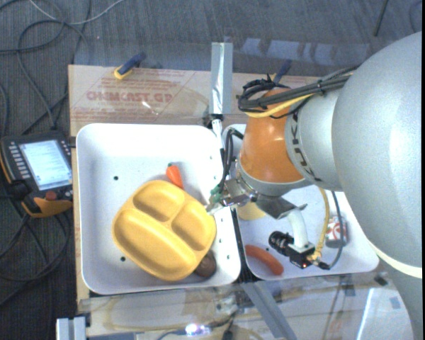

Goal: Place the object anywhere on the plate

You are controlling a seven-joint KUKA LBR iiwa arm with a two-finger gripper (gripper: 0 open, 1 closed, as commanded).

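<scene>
A yellow three-compartment plate (164, 229) lies tilted in the left bin (106, 154), toward its front right. An orange carrot-like piece (173, 174) pokes out from behind the plate's far edge. A brown object (207, 266) shows from under the plate's near right rim. A red sausage (263, 258) lies in the right bin (354, 261) near the front. My gripper (219, 198) hangs over the divide between the bins, at the plate's right edge, under the orange wrist band (265, 154). Nothing visible sits in it.
The large grey arm covers most of the right bin. A small red and white packet (334, 231) lies at that bin's right. A teach pendant (35, 165) rests left of the bench. A blue and yellow clamp (127, 64) holds the cardboard at the back.
</scene>
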